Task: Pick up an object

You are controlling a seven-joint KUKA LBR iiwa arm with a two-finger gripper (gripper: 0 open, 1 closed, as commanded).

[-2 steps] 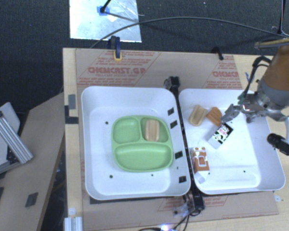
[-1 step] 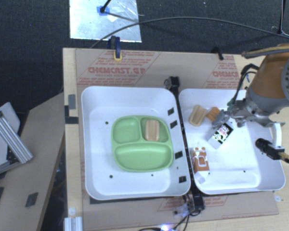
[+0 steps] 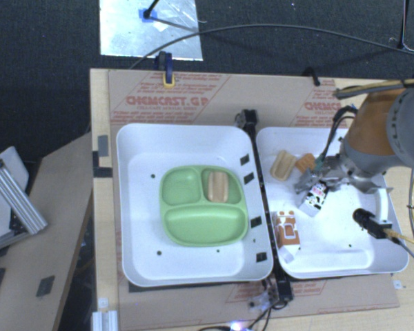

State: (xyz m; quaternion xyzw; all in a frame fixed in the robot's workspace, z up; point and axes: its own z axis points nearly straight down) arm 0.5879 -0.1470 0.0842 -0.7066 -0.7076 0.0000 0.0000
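One small box (image 3: 315, 198) seemingly touches the gripper (image 3: 309, 182).

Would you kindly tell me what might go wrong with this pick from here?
The gripper hangs among three close things in the white right bin: a tan bread-shaped piece, a small orange piece and a white box with black print. Coming down there, it may push one aside or catch two. The flat white card with orange print lies by the bin's wall, likely hard to grip.
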